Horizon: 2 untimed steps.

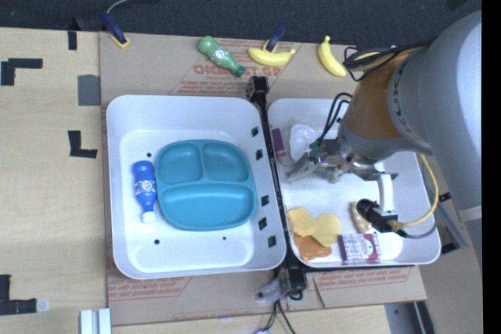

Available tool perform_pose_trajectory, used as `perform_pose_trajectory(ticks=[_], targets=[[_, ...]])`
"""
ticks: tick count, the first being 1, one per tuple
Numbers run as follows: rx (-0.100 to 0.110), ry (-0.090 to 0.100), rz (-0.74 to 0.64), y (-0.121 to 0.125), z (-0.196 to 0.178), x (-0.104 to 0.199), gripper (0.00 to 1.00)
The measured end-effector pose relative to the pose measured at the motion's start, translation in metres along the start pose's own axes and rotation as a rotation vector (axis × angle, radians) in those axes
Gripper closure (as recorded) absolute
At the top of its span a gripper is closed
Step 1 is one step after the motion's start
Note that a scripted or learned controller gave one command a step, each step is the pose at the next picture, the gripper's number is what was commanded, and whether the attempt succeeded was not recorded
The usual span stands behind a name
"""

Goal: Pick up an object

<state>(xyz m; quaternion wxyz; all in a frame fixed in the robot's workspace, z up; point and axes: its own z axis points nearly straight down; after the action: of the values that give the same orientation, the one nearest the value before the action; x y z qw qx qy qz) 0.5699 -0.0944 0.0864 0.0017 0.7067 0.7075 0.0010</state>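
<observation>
plate [205,185] teal | bottle [143,189] blue | bananas [271,55] yellow | bins [125,121] white

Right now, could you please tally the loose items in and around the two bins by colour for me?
Blue: 2, the divided plate and the small bottle beside it in the left bin
Yellow: 2, both bananas behind the bins
Green: 1, the bottle behind the bins
Red and white: 1, the packet in the right bin
Tan: 1, the chip pile
Total: 7

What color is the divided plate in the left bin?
Teal blue plate, clearest in the camera view.
</observation>
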Motion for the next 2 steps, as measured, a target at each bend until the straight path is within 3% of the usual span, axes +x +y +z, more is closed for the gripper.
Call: perform_pose_trajectory(ticks=[1,2], targets=[[0.001,-0.001,0.003,-0.086,0.0,-0.014,0.0],[-0.002,-0.002,0.002,-0.085,0.0,-0.002,0.0]])
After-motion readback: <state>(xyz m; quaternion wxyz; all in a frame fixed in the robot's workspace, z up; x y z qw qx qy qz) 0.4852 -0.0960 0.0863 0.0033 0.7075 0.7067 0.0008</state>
